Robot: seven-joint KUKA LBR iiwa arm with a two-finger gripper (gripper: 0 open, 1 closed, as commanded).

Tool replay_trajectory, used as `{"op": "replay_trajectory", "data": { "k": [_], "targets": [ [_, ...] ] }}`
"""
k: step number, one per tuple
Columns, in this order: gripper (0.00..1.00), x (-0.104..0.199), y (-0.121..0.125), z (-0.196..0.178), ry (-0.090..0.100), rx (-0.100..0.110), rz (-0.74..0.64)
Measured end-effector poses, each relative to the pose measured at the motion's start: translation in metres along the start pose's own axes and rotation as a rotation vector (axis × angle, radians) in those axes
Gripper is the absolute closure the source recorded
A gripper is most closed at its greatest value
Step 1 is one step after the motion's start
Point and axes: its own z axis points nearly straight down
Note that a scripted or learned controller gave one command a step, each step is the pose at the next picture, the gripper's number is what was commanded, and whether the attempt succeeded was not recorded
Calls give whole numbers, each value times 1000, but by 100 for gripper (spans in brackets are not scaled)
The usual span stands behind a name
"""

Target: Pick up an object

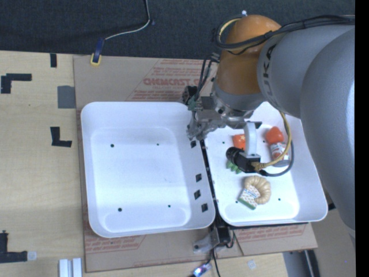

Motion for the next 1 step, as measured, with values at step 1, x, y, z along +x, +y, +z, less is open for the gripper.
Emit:
{"op": "replay_trajectory", "data": {
  "k": [1],
  "targets": [
    [100, -30, -44, -1, -3, 2, 5]
  ]
}}
